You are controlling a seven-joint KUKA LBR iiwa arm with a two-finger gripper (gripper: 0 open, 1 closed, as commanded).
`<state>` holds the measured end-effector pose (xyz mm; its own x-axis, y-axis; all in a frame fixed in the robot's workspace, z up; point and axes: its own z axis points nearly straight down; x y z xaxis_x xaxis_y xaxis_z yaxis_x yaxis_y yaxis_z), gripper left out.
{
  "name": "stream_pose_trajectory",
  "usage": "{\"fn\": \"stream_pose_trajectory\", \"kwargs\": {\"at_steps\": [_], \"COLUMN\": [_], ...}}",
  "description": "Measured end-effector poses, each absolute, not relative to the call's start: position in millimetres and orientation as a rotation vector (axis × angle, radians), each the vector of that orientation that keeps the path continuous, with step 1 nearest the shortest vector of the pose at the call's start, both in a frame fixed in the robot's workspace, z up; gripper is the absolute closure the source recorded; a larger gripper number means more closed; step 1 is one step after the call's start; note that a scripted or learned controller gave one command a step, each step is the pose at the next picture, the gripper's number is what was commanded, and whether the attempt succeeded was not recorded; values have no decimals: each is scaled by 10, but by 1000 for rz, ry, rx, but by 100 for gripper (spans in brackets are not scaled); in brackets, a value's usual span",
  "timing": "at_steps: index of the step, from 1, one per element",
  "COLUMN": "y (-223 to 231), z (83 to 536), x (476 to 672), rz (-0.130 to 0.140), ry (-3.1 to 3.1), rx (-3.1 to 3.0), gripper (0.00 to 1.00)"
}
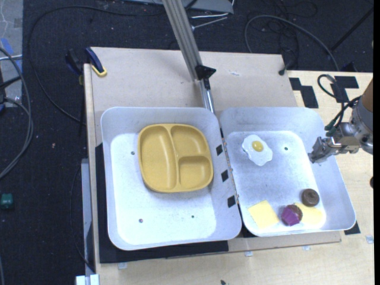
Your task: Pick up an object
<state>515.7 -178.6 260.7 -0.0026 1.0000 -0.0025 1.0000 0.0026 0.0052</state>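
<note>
The right bin (285, 177) holds a toy fried egg (257, 149) near its back left, and a yellow cheese slice (263, 214), a purple piece (291, 214) and a brown round piece (310, 197) along its front. A pale yellow piece (314, 217) lies under the purple and brown ones. My gripper (319, 150) hangs over the right rim of this bin, well to the right of the egg. Nothing shows between its fingers.
The left bin (119, 218) carries a yellow divided plate (176, 157). A slanted metal pole (185, 34) runs from the back down to the gap between the bins. Cables lie on the dark floor around the bench.
</note>
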Motion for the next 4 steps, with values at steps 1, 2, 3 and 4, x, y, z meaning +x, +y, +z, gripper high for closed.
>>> {"fn": "stream_pose_trajectory", "kwargs": {"at_steps": [1,2,3,4], "y": [-1269,-713,-207,296], "z": [2469,2364,2270,2172], "x": [5301,5433,5697,5863], "rz": [1,1,3,2], "ry": [2231,2231,2231,2230], "rx": [2214,2214,2212,2213], "gripper": [100,100,100,100]}}
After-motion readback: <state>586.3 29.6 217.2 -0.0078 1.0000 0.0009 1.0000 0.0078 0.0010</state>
